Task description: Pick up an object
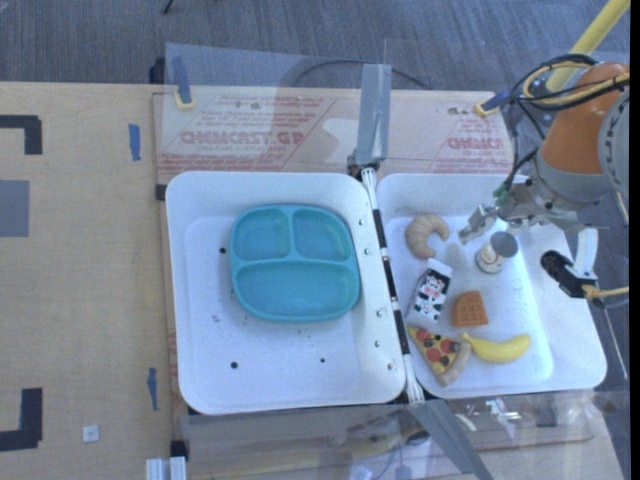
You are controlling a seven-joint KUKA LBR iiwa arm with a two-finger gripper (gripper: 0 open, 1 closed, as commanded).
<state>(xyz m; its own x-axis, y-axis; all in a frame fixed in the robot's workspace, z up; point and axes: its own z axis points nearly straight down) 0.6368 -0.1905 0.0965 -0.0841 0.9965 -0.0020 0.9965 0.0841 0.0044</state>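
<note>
Two shallow white bins are seen side by side on the bench. In the left bin a teal divided plate is laid flat, a little toward twelve o'clock of the bin's middle, with its large compartment toward six o'clock.

The toy foods are gathered in the right bin. A croissant is placed nearest the divider, at about eleven o'clock of the group. A small cow-patterned carton is found at six o'clock of the croissant, and an orange waffle-like square is set just beside it at three o'clock. A pizza slice is laid at six o'clock of the carton, and a banana is placed at three o'clock of the pizza, just below the waffle square.

The arm is reached in from three o'clock, its orange band seen at the upper right. The gripper is positioned over the right bin, at three o'clock of the croissant and apart from it. Whether the claw is wide or narrow cannot be told. Nothing is seen held in it. A small round pale object is seen just under it.
</note>
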